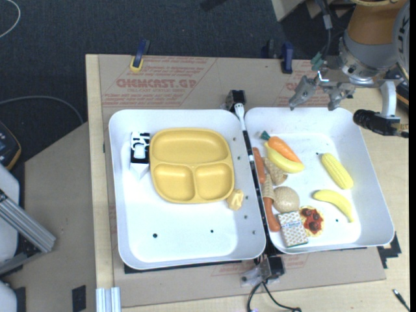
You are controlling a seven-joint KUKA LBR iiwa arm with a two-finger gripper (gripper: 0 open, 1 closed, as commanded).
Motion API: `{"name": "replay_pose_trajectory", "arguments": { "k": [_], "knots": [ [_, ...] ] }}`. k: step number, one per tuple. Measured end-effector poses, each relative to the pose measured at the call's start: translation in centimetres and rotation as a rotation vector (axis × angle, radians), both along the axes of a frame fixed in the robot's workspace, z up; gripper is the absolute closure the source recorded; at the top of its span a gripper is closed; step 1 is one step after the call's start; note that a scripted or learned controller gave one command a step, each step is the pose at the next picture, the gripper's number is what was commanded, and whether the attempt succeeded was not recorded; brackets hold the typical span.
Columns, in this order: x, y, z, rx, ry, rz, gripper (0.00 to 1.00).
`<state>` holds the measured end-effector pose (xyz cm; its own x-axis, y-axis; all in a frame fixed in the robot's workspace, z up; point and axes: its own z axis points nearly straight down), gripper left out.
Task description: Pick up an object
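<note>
Camera view: 2 white bins [130, 239] on cardboard-covered bench [188, 77], dark carpet [97, 18] around.

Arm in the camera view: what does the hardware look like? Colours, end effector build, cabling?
Orange band above a silver-grey ribbed wrist. The end effector has thin grey metal fingers with small teal accents. Dark cables run along the arm.
</note>
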<state>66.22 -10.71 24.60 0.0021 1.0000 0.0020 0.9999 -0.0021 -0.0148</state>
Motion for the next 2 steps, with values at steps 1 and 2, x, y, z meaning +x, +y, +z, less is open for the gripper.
{"name": "replay_pose_trajectory", "arguments": {
  "k": [1, 2],
  "knots": [
    [0.2, 0.0, 0.9, -0.002, -0.014, 0.002, 0.00],
    [0.5, -0.1, -3.4, -0.002, -0.010, 0.002, 0.00]
  ]
}}
